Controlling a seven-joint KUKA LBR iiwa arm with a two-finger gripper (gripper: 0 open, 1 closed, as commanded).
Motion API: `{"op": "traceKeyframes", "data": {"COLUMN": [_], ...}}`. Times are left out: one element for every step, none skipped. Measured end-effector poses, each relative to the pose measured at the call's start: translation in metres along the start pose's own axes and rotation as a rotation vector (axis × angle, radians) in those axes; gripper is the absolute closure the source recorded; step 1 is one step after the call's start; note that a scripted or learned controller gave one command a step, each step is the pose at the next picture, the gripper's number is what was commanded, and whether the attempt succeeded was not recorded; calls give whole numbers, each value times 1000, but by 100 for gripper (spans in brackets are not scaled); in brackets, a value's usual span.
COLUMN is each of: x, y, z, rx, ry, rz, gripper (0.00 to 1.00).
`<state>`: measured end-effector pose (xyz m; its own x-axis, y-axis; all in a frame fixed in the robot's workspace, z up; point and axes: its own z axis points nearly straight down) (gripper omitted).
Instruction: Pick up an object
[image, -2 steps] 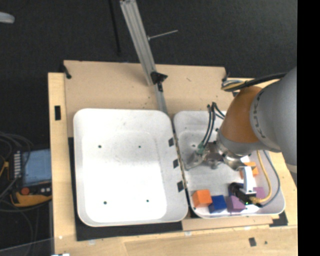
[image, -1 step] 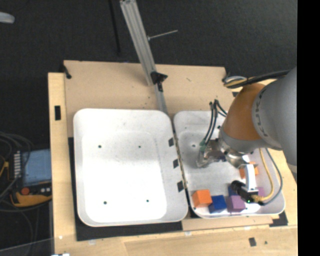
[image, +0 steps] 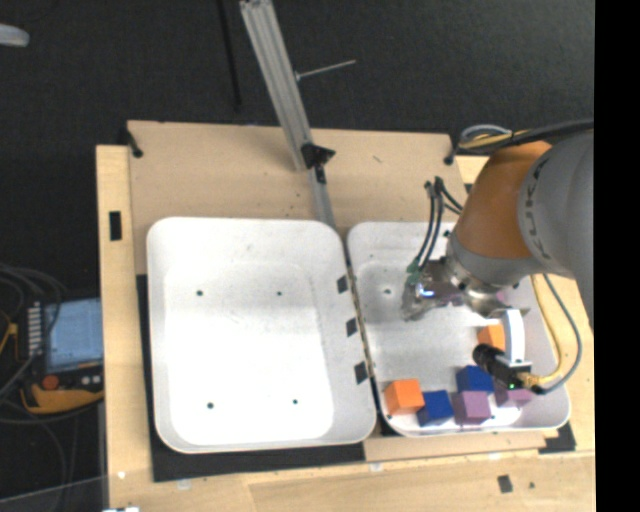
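You see the arm (image: 520, 215) reaching over the right bin (image: 385, 250), its gripper (image: 418, 297) low above bare floor; whether it grips anything, you cannot tell. The orange block (image: 404, 395), blue block (image: 435, 406) and purple block (image: 470, 407) lie clustered near the front wall, so the pick looks undone

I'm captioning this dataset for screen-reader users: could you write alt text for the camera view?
A grey and orange arm reaches from the right, its gripper low over the right bin. An orange block, blue blocks and a purple block cluster along that bin's near edge. The left bin lies beside it.
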<state>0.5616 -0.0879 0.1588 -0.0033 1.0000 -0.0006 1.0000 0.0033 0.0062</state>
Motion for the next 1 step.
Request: {"op": "traceKeyframes", "data": {"x": [-4], "y": [-5], "z": [-61], "rx": [-2], "ry": [-1], "rz": [0], "gripper": [100]}}
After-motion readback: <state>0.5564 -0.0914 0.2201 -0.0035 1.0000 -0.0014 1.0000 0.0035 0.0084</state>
